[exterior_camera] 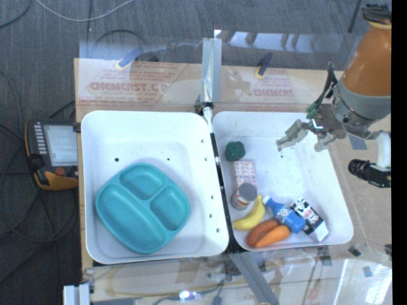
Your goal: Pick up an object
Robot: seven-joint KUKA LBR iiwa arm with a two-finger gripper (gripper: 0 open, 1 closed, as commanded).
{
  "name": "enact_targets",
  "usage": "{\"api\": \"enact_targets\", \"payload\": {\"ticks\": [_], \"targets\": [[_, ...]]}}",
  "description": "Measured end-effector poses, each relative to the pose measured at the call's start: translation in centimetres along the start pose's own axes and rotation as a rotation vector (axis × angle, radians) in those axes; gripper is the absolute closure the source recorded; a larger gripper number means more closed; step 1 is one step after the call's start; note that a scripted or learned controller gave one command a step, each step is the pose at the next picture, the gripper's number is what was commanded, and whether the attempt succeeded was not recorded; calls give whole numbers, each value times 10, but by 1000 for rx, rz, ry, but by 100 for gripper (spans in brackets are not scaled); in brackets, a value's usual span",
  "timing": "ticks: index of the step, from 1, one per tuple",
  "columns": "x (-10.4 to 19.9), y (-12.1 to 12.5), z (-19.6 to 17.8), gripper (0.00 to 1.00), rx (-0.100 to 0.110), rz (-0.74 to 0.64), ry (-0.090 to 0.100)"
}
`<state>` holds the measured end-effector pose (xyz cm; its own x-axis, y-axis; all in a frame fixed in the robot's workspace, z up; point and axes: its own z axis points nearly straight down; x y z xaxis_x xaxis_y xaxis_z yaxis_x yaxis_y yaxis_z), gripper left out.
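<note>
Over right bin's far edge: gripper [305,134] — fingers spread wide, holding nothing
Right bin's near edge: banana [250,215], carrot [273,236]

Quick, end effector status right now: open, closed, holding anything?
End effector: open, fingers spread, holding nothing, over the right bin.

— What's on the bench [159,88] from your feed?

— I see two shallow white bins side by side, touching at the middle: the left bin [108,132] toward the bench's left edge, the right bin [331,189] toward its right edge. Brown board shows along the far edge.
</note>
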<state>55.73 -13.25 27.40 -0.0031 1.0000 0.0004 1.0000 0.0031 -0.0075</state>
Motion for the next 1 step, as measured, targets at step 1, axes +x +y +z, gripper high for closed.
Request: {"api": "enact_targets", "payload": {"ticks": [1], "targets": [[28,-10,165,0,-1,-83,1]]}}
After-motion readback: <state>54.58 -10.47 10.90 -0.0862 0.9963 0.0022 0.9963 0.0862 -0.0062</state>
